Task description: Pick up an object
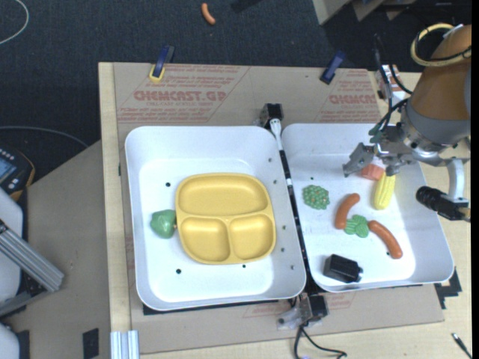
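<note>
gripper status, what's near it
Gripper low in right bin, grip unclear. Orange-pink piece and corn right beneath. Nothing seen lifted.

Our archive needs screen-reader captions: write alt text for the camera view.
A grey robot arm's gripper hovers over the right bin, near a corn cob, two sausages, green vegetables and a black block. The left bin holds a yellow divided tray.

Your right bin (322, 146) is crowded: corn (384, 191), 2 sausages (346, 210), peas (316, 197), black block (343, 268). Open floor lies along its near-left; the yellow tray (224, 217) fills the left bin (150, 163).
</note>
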Available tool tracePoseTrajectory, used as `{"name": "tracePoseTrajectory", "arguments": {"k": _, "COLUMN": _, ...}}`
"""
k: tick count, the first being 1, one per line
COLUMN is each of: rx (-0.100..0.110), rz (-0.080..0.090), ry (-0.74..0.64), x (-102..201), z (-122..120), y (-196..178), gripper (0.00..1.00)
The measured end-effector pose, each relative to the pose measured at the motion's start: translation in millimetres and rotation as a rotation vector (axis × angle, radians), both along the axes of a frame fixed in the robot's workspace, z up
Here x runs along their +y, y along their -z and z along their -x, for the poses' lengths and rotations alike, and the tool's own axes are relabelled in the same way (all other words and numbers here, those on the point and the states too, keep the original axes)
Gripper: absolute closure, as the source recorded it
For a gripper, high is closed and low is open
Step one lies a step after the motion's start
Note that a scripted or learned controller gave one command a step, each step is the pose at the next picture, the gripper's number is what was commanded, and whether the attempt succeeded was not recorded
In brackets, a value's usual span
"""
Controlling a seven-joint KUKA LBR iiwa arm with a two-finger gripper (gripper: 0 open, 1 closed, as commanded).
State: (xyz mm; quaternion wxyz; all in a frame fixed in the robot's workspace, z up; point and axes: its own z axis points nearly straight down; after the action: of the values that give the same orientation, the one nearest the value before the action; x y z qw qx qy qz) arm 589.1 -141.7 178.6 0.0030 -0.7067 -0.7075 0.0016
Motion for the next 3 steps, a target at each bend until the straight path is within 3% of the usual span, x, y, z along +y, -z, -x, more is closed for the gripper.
{"name": "tracePoseTrajectory", "arguments": {"k": 1, "rx": 0.001, "rz": 0.000, "ry": 0.001, "x": 1, "z": 4, "y": 64, "gripper": 0.00}}
{"name": "tracePoseTrajectory", "arguments": {"k": 2, "rx": -0.001, "rz": 0.000, "ry": 0.001, "x": 2, "z": 4, "y": 96, "gripper": 0.00}}
{"name": "tracePoseTrajectory", "arguments": {"k": 3, "rx": -0.007, "rz": 0.002, "ry": 0.002, "x": 1, "z": 3, "y": 83, "gripper": 1.00}}
